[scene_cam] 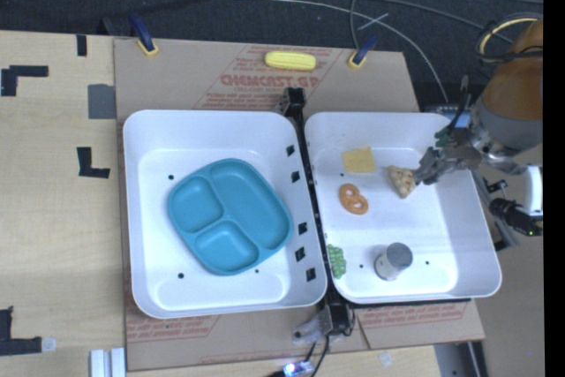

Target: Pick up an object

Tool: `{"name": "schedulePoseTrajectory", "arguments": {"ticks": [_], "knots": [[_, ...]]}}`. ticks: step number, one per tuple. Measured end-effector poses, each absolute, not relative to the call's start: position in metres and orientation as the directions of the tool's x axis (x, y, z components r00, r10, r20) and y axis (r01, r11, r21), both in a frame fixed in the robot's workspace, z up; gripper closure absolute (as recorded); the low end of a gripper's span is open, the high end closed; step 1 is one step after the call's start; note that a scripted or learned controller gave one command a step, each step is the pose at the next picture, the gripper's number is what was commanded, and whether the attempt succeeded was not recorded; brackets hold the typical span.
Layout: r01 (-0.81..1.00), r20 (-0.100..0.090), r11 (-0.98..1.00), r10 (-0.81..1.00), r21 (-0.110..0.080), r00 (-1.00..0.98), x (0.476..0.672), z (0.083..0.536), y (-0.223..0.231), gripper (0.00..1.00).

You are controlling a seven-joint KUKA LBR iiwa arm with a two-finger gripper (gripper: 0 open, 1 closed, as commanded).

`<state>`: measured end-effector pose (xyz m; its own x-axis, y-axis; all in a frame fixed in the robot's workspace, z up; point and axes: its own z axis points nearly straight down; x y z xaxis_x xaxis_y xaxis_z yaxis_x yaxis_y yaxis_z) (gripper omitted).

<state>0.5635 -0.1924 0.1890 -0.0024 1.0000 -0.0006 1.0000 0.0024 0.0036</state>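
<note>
The right bin (459,216) holds several small objects. A tan lumpy piece (403,181) lies near its middle right. A yellow wedge (358,160) sits further left, with an orange pretzel-shaped piece (353,199) just below it. A grey cylinder (394,260) stands toward the front, and a small green item (336,259) rests by the left wall. My gripper (430,165) reaches in from the right and sits low, right beside the tan piece at its upper right. Whether it touches or grips that piece is unclear from this angle.
In the left bin (141,146) lies a blue divided plate (229,214). A yellow oblong object (290,60) rests on the cardboard behind the bins. Black clips run down the divider between the bins, and cables trail across the dark floor at the back.
</note>
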Motion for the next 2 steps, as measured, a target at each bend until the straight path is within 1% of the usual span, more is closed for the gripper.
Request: {"name": "schedulePoseTrajectory", "arguments": {"ticks": [1, 2], "knots": [[1.0, 0.0, 0.001, 1.0, 0.001, -0.001, 0.564, 0.201, -0.192, 1.0], [1.0, 0.001, 0.004, 1.0, -0.002, -0.004, 0.552, 0.197, -0.144, 1.0]]}}
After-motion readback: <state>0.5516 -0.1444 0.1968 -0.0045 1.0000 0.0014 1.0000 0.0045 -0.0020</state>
